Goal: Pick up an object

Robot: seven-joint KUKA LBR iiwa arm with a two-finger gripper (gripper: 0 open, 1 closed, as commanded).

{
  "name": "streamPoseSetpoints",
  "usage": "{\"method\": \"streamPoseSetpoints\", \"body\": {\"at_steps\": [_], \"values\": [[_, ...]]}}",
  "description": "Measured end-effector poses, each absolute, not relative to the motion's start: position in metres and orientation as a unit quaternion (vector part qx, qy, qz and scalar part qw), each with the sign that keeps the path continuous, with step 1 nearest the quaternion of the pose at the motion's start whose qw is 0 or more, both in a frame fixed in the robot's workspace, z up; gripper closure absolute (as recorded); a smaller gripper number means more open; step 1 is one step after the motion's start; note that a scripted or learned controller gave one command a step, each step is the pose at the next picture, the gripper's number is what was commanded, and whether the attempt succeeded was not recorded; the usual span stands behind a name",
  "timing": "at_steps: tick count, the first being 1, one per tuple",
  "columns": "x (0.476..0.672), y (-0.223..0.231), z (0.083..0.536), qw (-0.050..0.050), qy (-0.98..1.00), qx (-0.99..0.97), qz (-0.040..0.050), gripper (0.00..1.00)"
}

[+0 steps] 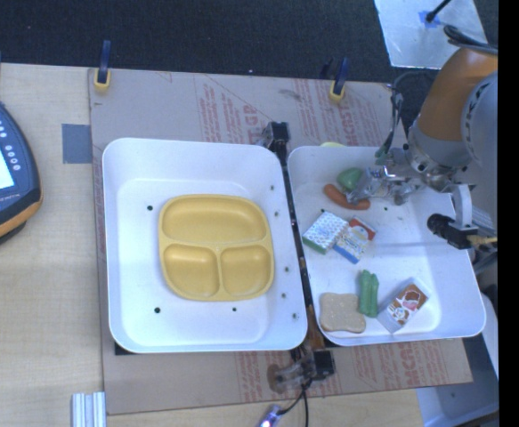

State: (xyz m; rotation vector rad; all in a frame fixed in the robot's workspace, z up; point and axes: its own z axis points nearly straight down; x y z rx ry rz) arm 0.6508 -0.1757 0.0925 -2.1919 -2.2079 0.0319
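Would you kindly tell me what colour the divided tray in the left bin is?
The divided tray is yellow, seen plainly in the camera view.

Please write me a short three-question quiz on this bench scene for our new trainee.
1. True or false: the yellow tray lies in the left bin.
2. What lies right next to the bread slice in the right bin? A) green item B) sausage C) pendant
3. Over which end of the right bin is the gripper, far or near?

Key: 1 true; 2 A; 3 far, by the sausage.
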Motion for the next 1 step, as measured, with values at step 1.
{"method": "streamPoseSetpoints", "body": {"at_steps": [1], "values": [[0.6507,-0.1465,0.0925,0.010,-0.707,-0.707,0.0117,0.00]]}}
